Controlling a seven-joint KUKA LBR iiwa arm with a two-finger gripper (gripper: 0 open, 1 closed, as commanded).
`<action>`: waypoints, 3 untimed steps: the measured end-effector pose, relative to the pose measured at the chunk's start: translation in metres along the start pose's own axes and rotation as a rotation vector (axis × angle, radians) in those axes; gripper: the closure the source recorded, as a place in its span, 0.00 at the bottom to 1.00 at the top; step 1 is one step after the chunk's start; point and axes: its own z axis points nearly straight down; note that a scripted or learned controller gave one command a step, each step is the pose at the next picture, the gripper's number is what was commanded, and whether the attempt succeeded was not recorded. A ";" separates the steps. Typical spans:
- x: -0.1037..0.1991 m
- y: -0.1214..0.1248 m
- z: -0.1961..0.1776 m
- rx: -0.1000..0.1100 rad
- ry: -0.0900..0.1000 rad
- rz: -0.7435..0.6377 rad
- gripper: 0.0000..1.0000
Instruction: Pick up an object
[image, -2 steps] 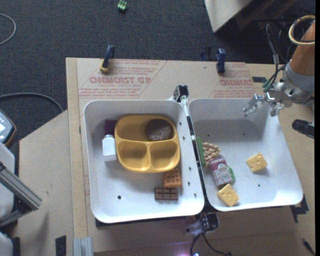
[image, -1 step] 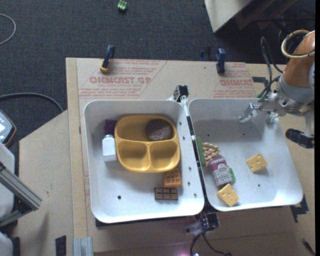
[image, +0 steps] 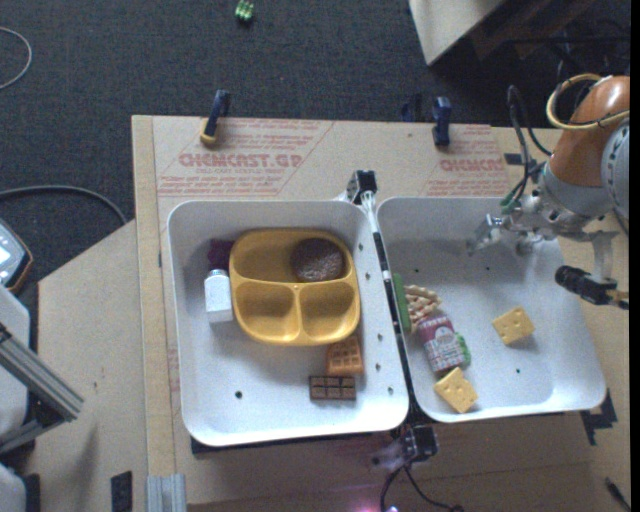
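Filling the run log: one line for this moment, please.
gripper: above right bin far end, nothing held | cheese wedges: lying in bin | phase: pre-grasp

2 bins (image: 190, 330), 2 cheese wedges (image: 512, 326), 1 plate (image: 262, 310).

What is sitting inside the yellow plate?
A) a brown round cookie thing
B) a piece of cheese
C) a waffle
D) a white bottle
A: a brown round item lies in the top compartment of the yellow divided plate, while the white bottle and the waffle sit outside it in the left bin.
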 end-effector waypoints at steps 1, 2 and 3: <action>-0.002 0.000 -0.012 -0.003 -0.008 0.000 1.00; -0.001 0.011 -0.062 -0.010 -0.013 0.004 1.00; 0.004 0.020 -0.111 -0.010 -0.013 0.004 1.00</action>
